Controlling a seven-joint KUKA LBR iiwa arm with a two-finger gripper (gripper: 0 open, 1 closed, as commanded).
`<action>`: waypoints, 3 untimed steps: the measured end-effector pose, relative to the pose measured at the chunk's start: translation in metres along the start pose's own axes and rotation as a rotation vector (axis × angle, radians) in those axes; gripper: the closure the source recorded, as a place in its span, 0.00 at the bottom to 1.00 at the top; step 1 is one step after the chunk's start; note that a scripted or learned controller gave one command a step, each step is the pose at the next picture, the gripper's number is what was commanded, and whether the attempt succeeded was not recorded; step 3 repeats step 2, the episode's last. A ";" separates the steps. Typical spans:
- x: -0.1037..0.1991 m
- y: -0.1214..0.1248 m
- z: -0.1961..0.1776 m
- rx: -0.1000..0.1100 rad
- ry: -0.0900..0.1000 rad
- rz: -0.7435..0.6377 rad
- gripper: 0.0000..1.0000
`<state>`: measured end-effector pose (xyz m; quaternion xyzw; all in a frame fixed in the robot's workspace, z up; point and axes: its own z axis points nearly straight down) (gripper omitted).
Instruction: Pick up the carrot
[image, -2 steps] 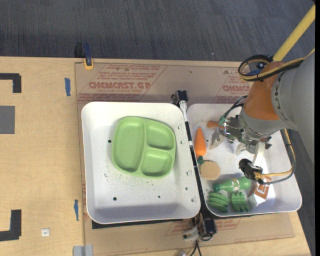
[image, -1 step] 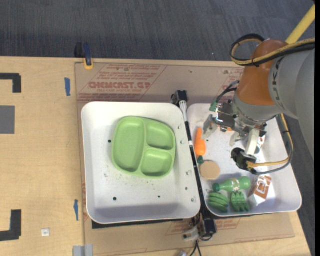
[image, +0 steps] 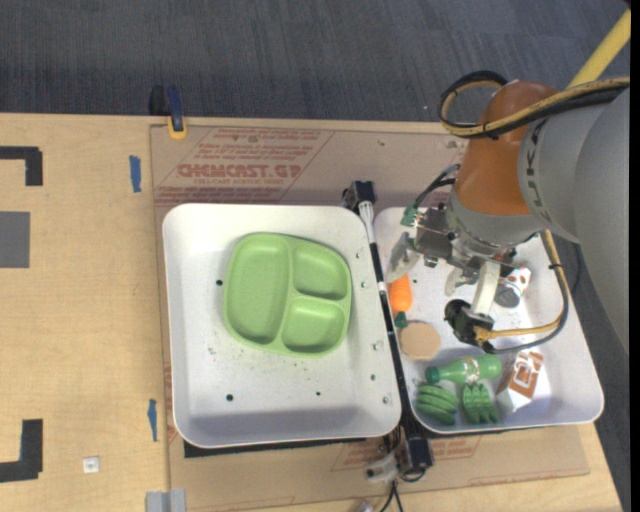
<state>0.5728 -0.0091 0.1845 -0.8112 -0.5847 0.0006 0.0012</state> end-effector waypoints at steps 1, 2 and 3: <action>-0.081 0.001 0.091 -0.005 0.001 -0.062 0.00; -0.081 0.002 0.081 -0.007 0.001 -0.061 1.00; -0.081 0.002 0.081 -0.007 0.001 -0.061 1.00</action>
